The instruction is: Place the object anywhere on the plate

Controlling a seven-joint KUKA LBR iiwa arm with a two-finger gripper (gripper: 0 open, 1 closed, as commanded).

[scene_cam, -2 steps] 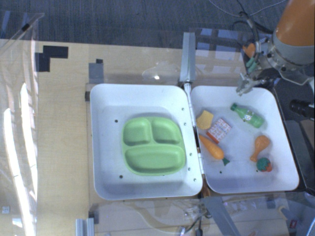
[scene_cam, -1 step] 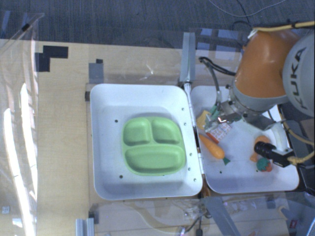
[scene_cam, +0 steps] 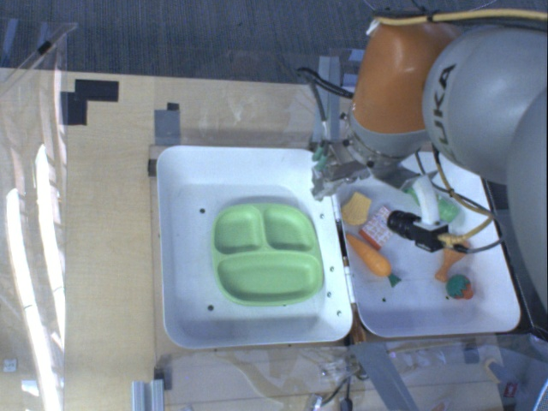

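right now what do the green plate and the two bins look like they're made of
The green plate looks like moulded plastic, matte: one even pale green, rounded dividers between three compartments, soft shading and no sharp glare. The left bin and right bin look like thin white plastic too, smooth with a slight sheen and rounded corners; painted metal can't be ruled out from this view.

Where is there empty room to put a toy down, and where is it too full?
The green plate has three bare compartments, and the left bin has white floor all around it, widest on its left. The right bin is crowded: carrot, yellow block, other toys, with the gripper over its left edge.
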